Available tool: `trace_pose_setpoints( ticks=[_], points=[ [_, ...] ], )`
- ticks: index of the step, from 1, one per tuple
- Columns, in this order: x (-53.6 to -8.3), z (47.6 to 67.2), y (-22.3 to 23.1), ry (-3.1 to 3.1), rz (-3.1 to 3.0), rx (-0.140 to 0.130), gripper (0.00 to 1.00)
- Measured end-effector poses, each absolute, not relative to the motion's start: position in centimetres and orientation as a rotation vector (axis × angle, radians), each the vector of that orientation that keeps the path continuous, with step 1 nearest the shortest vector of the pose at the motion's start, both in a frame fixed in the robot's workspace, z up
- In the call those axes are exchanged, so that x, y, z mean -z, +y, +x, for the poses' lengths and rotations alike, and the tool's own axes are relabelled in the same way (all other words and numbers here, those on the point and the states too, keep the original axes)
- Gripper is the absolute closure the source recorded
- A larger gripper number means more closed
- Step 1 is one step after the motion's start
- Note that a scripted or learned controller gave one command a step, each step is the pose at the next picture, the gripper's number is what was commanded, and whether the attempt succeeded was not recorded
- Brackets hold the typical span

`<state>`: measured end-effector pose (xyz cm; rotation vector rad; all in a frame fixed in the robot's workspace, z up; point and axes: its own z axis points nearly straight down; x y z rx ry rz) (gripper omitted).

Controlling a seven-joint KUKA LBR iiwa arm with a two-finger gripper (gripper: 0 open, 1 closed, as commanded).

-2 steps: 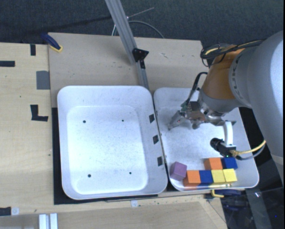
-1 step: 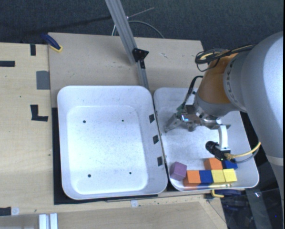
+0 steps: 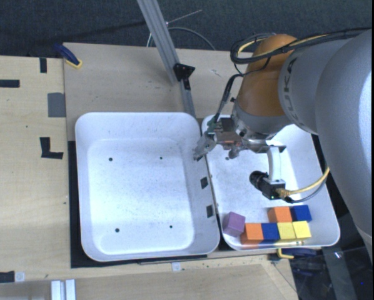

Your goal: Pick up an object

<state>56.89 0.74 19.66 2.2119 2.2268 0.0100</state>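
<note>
While the arm is reached in from the frame's right, the gripper is seen at centre, over the upper-left part of the right bin, nr the rim shared w/ the left bin. Jaw state can't be told. Blocks are clustered at lower right of that bin: purple block, orange block, plus blue, yellow ones, well apart from the gripper.
</note>
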Motion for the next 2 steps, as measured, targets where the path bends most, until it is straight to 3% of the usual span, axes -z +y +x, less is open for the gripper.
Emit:
trace_pose_setpoints(
  ticks=[1, 2],
  points=[
    [-19.2, 62.6, 5.3, 2.229, 2.214, -0.004, 0.0],
    [-19.2, 60.9, 7.9, 2.225, 2.219, 0.004, 0.0]
  ],
)
